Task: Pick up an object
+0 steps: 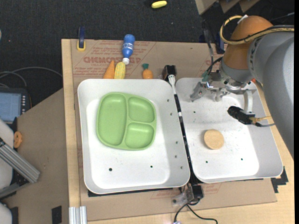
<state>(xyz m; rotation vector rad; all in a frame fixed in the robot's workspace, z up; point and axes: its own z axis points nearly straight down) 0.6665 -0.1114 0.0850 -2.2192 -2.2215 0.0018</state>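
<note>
A round tan disc [214, 139] lies flat in the right white bin [261, 164], near its middle. My gripper [207, 93] hangs over the far left part of that bin, well behind the disc and apart from it. Its fingers [195, 95] are spread open with nothing between them. The left white bin [93, 171] holds a green divided plate [126, 120].
On the bench behind the left bin lie a blue-capped white bottle [127, 47], a corn cob [120, 70], an orange carrot [109, 71], a small carrot [147, 72] and a black item [168, 71]. A yellow object [159, 4] lies on the dark floor beyond.
</note>
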